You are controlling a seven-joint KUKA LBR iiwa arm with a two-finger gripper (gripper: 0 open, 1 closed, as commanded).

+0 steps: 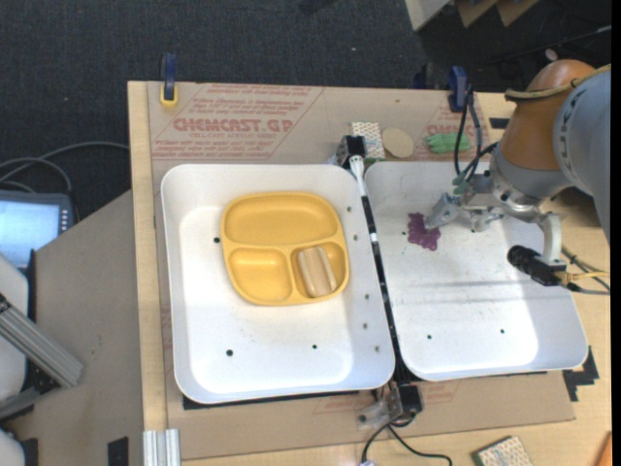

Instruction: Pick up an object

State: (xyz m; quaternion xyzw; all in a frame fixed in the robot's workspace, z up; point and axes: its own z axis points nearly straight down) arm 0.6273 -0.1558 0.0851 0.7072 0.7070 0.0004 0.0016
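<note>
The big grey robot arm (572, 134) comes in from the right and bends down over the right bin (485, 299). Its gripper (448, 212) hangs low, just beside a small purple thing (421, 231) that lies in the top left part of that bin. That purple thing looks like the one to pick up. It is bumpy and dark, maybe a toy bunch of grapes, but it is too small to be sure. Nothing sits between the fingers, so the hand holds nothing yet. I cannot tell if the hand is spread or pressed together, because it looks too small and blurry.

To do this step well, I think the hand should move a little toward the left until it is right over the purple thing. Then it should go straight down with one finger on each side and squeeze softly. The thing is small and low, so the fingers may have to go nearly to the bin floor. If they stop too high, they could close on air.

The left bin (194, 289) holds a yellow plate (281, 219) with three parts. In the lower right part of the plate lies a tan block (313, 271). The other two parts look bare. The right bin has just the purple thing in it.
</note>
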